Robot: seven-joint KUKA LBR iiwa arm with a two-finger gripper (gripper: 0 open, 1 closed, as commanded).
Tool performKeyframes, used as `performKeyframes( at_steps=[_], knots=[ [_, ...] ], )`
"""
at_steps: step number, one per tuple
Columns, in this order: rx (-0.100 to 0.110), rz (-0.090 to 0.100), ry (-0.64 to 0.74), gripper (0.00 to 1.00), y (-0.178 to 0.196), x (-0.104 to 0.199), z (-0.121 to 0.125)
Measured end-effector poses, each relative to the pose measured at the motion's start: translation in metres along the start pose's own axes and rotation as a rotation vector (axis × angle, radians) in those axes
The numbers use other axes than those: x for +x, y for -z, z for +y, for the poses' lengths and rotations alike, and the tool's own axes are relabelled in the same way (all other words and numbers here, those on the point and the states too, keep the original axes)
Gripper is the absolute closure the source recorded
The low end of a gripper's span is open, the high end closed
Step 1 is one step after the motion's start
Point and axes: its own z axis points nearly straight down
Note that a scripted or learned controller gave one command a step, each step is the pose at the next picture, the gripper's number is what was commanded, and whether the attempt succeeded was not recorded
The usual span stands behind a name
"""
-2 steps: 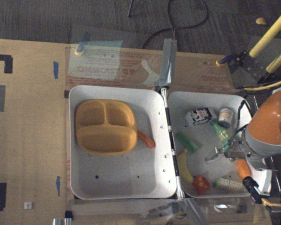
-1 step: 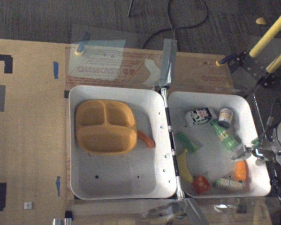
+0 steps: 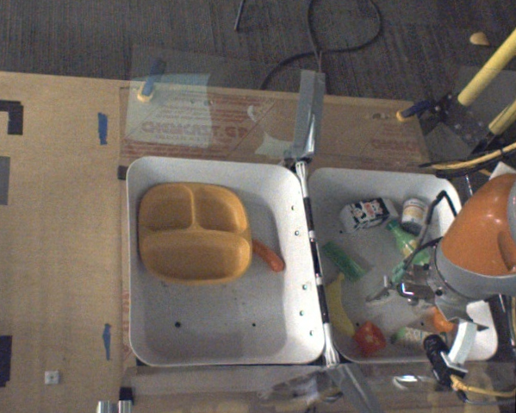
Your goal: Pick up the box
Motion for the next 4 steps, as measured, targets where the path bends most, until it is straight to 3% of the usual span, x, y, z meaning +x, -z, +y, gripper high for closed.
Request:
performKeyframes(
  at_steps=[1,2,3,4],
  knots=[
    [-0.003,-0.002,0.000,0.00,0.113,-0.081,0.010],
    [0.000,0.000,-0.202,0.00,0.000,-0.027,0.003],
    [0.000,-0.001,-0.284,0.00,0.083,0.124,-0.016],
    [0.000,-0.001,-0.363,0.00,0.073,0.033,-0.005]
  ],
)
